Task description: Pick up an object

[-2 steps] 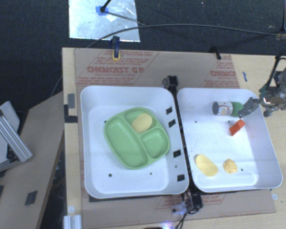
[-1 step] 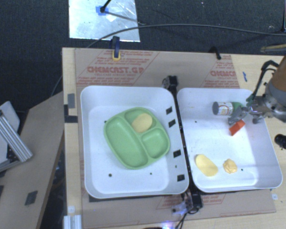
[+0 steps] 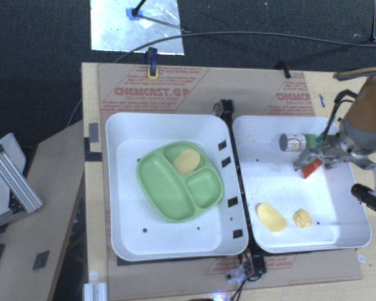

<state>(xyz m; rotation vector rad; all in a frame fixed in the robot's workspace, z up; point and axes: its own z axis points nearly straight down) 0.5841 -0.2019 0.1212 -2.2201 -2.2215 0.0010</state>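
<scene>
In the right bin (image 3: 263,174), my gripper (image 3: 307,162) is low over its upper right part, right at a small red-orange piece (image 3: 312,169) that pokes out beneath it. The view does not show whether the piece is gripped. Just above the gripper lies a white and green can (image 3: 294,143) on its side. Near the bin's front wall rest a yellow oval piece (image 3: 271,217) and a small yellow lump (image 3: 302,218). The arm comes in from the right edge.
The left bin (image 3: 122,187) holds a green divided plate (image 3: 169,196) with a pale yellow piece (image 3: 187,161) in its upper compartment. A black-clipped divider (image 3: 233,168) separates the two bins. Cardboard lies under both.
</scene>
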